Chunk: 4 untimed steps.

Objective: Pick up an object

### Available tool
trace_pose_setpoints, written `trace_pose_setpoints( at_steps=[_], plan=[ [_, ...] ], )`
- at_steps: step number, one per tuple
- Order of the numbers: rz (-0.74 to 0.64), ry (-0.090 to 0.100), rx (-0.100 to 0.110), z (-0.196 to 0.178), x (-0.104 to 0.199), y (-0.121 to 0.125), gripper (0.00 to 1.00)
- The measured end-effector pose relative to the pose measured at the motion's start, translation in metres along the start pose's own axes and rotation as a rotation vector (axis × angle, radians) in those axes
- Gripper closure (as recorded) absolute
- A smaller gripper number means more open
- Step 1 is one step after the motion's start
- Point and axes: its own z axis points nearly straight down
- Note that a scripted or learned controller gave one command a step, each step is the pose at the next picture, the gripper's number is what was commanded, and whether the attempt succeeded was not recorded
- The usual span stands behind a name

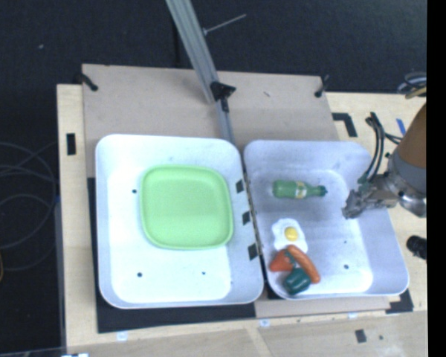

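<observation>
In the right bin (372,274) lie a green bottle (298,190) on its side, a fried egg toy (289,235), an orange-red sausage-like toy (301,262) and a dark green piece (298,280) near the front. The gripper (354,206) hangs over the right side of that bin, to the right of the bottle and apart from it. Nothing shows between its tips.
The left bin (119,274) holds a light green square plate (186,207). A grey metal pole (197,43) slants up from between the bins at the back. Cables hang near the arm at the right edge.
</observation>
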Motion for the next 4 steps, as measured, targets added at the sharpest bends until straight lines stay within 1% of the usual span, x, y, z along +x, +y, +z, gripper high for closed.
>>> trace_pose_setpoints(
  at_steps=[1, 3, 4],
  plan=[
    [0.0, 0.0, 0.001, -0.053, -0.001, 0.001, 1.0],
    [-0.003, 0.002, 0.004, -0.073, 0.098, 0.001, 1.0],
    [-0.002, 0.002, 0.005, -0.066, 0.142, 0.002, 1.0]
  ],
)
